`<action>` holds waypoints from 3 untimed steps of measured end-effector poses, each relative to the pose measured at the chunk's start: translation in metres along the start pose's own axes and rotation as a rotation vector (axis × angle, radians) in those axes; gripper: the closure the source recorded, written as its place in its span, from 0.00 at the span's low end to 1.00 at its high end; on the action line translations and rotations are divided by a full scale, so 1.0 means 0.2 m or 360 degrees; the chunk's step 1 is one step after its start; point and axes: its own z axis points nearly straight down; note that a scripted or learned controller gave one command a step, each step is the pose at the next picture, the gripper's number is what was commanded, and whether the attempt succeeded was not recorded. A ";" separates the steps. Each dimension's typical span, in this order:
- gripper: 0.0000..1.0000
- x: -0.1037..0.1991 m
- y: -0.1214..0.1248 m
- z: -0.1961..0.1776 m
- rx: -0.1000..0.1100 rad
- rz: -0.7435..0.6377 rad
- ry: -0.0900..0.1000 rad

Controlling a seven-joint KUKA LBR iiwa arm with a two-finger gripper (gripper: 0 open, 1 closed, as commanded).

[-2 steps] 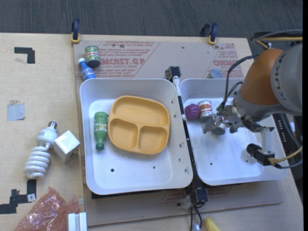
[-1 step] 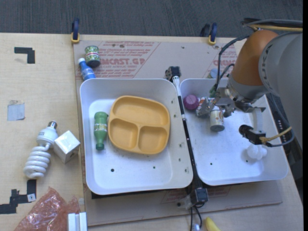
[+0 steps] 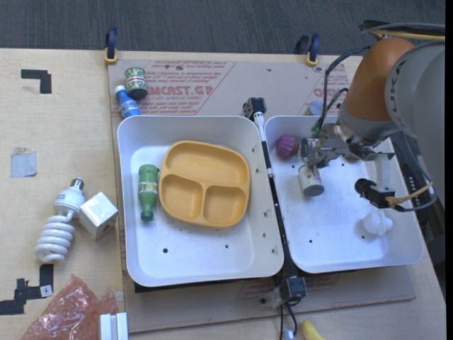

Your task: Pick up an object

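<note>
The gripper [image 3: 311, 163] is positioned over a small can [image 3: 310, 180] in the right bin [image 3: 354, 257]. Finger state cannot be told. Grasp step judged in hand; a secure closure and lift are required next.

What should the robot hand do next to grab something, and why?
Probably lift a little. The gripper sits in the right bin right at the top of a small grey can, with a purple ball close beside. A small lift would show whether the can comes along.

Red print on the clear sheet [image 3: 185, 91] behind the bins read partly as "MCAST. G P"; other lettering stayed illegible.
</note>
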 end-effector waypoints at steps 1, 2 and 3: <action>0.00 0.00 -0.01 0.02 0.0012 0.0000 0.0003; 0.00 0.00 0.19 0.20 0.0044 0.0008 0.0010; 0.00 -0.01 0.21 -0.01 0.0019 0.0004 0.0005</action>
